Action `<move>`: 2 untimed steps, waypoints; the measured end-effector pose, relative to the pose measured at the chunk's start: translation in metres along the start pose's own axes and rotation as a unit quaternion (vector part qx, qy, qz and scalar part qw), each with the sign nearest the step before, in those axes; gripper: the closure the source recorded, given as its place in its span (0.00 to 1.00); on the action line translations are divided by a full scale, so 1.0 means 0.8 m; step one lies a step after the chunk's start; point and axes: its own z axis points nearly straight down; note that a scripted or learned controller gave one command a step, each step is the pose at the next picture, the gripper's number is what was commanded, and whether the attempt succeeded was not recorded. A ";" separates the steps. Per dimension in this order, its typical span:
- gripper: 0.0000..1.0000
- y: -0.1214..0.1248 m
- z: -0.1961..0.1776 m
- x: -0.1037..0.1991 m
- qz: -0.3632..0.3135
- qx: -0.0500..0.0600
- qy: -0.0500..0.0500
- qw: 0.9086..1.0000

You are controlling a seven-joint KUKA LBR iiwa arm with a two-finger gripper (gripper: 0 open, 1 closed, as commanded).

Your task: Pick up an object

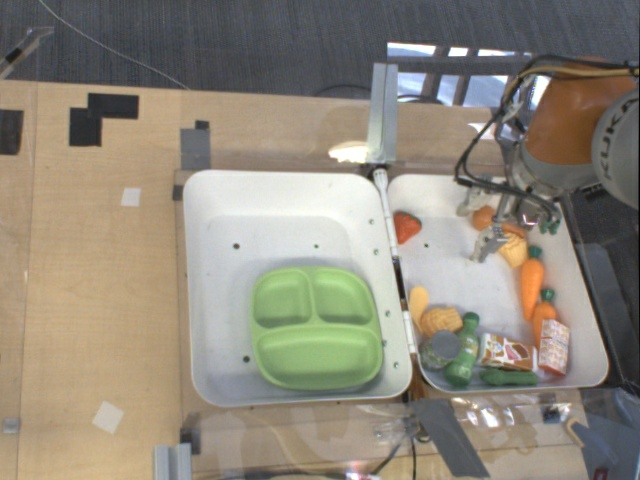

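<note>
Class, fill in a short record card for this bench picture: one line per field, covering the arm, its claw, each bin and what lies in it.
arm: grey with orange band, reaching in from the right
claw: low over the right bin's far end, beside a yellow toy
left bin: holds a green divided plate
right bin: holds toy food, including a carrot, a green bottle and a red piece

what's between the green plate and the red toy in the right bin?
In the camera view, the divider where the two bins meet, plus bare white floor on both sides, lies between the green plate and the red toy.
</note>
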 end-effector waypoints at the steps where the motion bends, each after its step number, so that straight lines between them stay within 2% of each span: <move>1: 0.00 -0.033 -0.001 0.078 -0.023 0.002 -0.006 1.000; 2: 0.00 0.010 -0.002 0.120 -0.002 0.002 -0.008 1.000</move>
